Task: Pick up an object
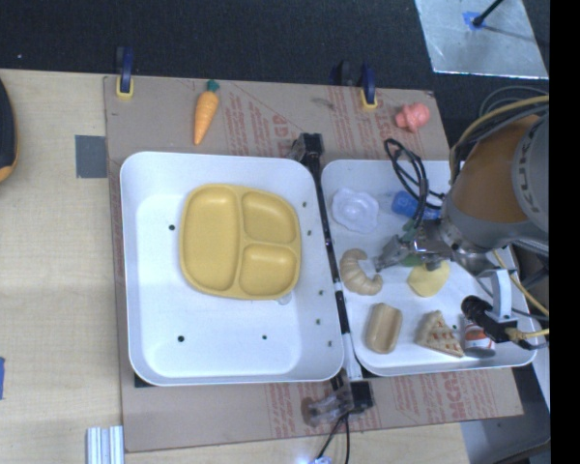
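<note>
Near edge of right bin [367,363], bread roll [383,327] and pizza slice [439,335]; mid-bin, croissant [359,272] and yellow piece [428,278]; gripper [398,250] between them, fingers apart, nothing held; left bin [140,288], yellow divided plate [241,240]; far cardboard, faint red print, unreadable, carrot [205,112]

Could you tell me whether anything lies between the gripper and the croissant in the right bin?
Nothing visible does. The gripper hangs just right of the croissant, with bare bin floor between them; the yellow piece lies on the gripper's far side.
</note>
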`<state>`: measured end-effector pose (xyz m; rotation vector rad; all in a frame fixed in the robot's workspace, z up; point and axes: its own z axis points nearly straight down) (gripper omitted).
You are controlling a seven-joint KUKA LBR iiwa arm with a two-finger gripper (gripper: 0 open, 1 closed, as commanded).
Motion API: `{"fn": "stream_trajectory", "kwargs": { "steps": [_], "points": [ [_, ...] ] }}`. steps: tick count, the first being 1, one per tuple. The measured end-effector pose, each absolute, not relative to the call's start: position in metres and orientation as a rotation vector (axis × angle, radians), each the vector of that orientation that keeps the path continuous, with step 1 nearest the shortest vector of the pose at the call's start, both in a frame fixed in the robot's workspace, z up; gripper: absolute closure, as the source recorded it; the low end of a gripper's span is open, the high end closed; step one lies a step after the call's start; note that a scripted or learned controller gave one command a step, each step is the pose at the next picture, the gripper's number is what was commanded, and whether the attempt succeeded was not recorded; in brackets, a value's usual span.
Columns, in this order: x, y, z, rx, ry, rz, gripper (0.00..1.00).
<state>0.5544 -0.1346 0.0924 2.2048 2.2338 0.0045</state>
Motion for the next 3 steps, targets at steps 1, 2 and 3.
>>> {"fn": "stream_trajectory", "kwargs": {
  "steps": [1, 2, 3],
  "points": [
    [0.629, -0.179, 0.093, 2.21, 2.223, 0.002, 0.0],
    [0.565, -0.147, 0.091, 2.225, 2.23, -0.007, 0.0],
    [0.626, -0.187, 0.107, 2.211, 2.224, 0.002, 0.0]
  ]
}}
